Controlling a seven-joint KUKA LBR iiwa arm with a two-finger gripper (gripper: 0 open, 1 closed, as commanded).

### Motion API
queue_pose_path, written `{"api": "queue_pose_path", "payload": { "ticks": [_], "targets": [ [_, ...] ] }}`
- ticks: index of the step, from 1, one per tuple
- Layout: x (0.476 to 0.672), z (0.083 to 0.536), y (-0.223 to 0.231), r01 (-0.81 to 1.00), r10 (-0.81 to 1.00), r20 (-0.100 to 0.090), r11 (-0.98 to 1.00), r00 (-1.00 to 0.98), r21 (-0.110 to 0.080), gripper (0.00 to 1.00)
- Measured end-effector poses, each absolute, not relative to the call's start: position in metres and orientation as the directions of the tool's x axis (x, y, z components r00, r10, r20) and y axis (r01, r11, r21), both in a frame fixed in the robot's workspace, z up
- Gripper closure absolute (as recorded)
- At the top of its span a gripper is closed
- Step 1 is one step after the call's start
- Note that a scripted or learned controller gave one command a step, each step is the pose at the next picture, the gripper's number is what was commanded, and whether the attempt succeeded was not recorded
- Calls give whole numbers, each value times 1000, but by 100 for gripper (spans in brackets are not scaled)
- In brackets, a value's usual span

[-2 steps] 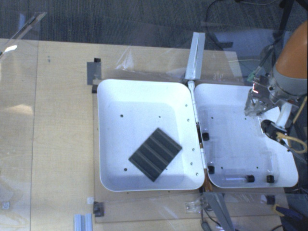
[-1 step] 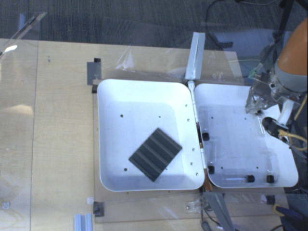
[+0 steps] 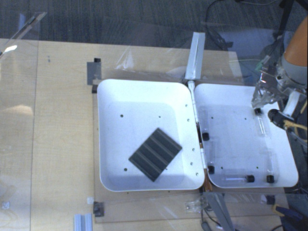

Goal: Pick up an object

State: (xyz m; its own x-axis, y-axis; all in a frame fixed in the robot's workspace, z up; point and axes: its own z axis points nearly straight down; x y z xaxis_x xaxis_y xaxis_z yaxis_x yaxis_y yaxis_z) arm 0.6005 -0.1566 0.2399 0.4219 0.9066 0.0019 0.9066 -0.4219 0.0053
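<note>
On the wooden bench (image 3: 53, 143), two white bins (image 3: 110, 177), ridged dark block (image 3: 155, 154) inside left one, hand (image 3: 263, 100) grip unclear.

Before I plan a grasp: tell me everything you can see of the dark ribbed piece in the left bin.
The dark ribbed piece is a flat, charcoal, roughly rectangular slab with parallel grooves along its length. It lies flat on the floor of the left bin, turned diagonally, toward the near side. Nothing else touches it.

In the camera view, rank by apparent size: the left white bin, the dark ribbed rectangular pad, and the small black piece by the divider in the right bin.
1. Left white bin
2. Dark ribbed rectangular pad
3. Small black piece by the divider in the right white bin, clearly the smallest
</note>
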Motion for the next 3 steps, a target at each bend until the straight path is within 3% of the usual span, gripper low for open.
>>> {"api": "queue_pose_path", "payload": {
  "ticks": [1,2,3],
  "targets": [
    [598,259,-108,936,936,2,-351,351,6,100],
    [515,247,-114,887,887,3,-462,462,3,100],
    [517,258,-113,889,889,5,-458,457,7,100]
  ]
}}
